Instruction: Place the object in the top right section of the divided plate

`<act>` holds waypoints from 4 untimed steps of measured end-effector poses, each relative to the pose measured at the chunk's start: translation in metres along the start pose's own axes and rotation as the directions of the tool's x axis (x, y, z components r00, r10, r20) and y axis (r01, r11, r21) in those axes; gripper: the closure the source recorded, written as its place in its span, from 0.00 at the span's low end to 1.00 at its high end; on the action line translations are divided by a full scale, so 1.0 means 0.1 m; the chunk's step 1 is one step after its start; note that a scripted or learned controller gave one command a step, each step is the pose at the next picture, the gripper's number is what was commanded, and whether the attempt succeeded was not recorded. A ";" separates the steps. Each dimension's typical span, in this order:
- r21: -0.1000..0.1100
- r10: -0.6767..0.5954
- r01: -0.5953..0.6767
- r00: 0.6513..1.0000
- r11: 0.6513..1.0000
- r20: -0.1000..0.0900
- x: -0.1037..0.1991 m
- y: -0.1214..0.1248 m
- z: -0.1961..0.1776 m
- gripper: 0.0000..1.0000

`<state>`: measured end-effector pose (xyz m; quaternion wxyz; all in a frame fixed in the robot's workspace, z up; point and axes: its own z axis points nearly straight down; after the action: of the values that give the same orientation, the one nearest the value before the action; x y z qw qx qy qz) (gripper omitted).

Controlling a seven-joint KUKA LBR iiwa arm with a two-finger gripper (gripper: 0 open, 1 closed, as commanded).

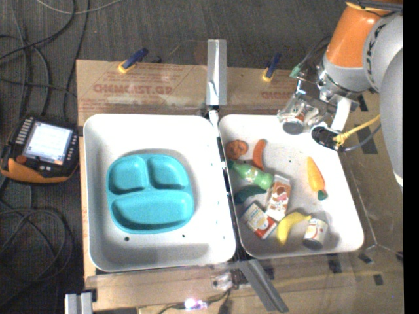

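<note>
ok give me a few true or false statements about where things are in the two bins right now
1. The turquoise divided plastic plate lies in the left white bin. True.
2. A yellow toy banana sits on the plate. False: it lies in the right white bin, near its front.
3. The tool is over the far edge of the right bin. True.
4. The small orange toy carrot lies in the left bin. False: it is in the right bin.
5. The green plastic bottle lies on its side in the right bin. True.
</note>
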<state>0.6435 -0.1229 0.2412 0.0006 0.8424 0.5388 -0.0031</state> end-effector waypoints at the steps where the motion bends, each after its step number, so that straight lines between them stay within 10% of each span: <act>1: 0.001 -0.231 0.231 0.973 0.973 -0.004 0.36 -0.47 0.21 1.00; 3: 0.000 -0.328 0.328 0.945 0.945 -0.004 1.62 -0.99 0.40 1.00; 4: 0.001 -0.317 0.317 0.948 0.948 -0.001 1.48 -1.18 0.59 1.00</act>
<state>0.5980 0.0611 0.1820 -0.0007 0.7448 0.6672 -0.0029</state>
